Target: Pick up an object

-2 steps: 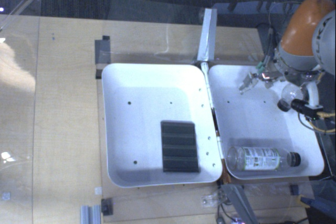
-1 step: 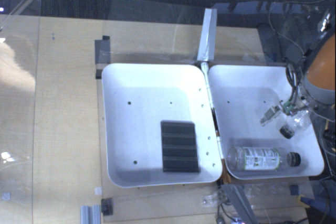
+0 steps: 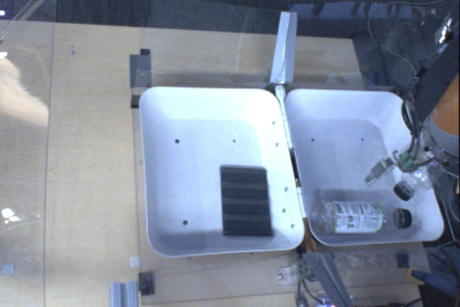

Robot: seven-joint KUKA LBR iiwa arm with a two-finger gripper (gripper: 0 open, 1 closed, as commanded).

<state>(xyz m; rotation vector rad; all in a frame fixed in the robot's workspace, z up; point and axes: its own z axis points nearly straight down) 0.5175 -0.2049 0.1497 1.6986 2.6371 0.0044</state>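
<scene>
One camera watches me from above the tabletop (image 3: 86, 154), fixed and tilted down, far enough back to take in both white bins: the left bin (image 3: 162, 154) and the right bin (image 3: 338, 118). My arm (image 3: 438, 93) enters at its right edge.

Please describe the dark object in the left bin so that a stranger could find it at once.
Look at the left white bin. Near its front wall lies a flat black ribbed block. Unlike the clear bottle in the right bin, it is dark and rectangular.
</scene>
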